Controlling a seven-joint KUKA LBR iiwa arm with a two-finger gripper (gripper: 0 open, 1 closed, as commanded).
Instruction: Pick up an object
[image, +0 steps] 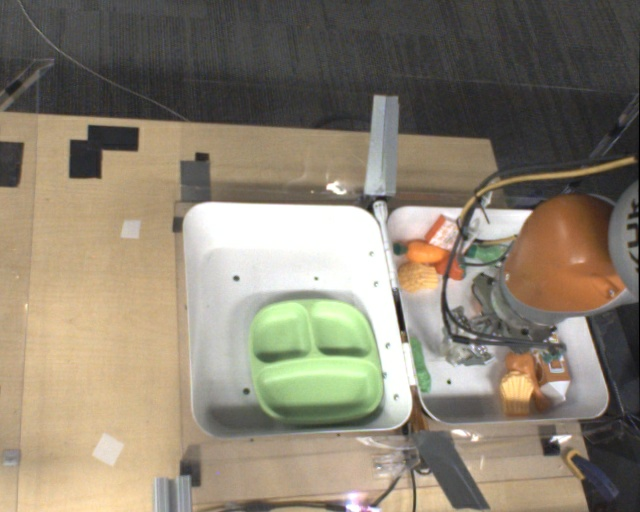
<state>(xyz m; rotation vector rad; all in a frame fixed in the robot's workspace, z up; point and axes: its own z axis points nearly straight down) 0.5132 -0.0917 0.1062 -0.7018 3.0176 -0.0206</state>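
From where I stand, the arm (560, 255) hangs over the right bin (600, 400), its orange band hiding most of what sits below the wrist. The gripper (485, 335) is down low among a tangle of cables, at about 9 o'clock from the orange dome, and I cannot tell how it is set because the wrist blocks the view.

The right bin holds the clutter worth picking from. At 12 o'clock in that bin lies an orange-and-white packet (441, 231), with an orange carrot-like piece (426, 254) just below it and a pale yellow lump (419, 276), possibly a toy corn cob, beside that. A green item (486, 254) peeks out near the cables. Down at 6 o'clock sits a yellow cupcake-shaped toy (516, 391), close beside a brown-and-orange piece (534, 368). A small green strip (420, 365) rests on the divide between the 2 bins.

The left bin (220, 260) carries 1 green divided tray (316, 361), lying flat toward its 6 o'clock side, well apart from the arm.

I judge the arm is lowering toward the middle of the right bin's pile, with no object visibly lifted.
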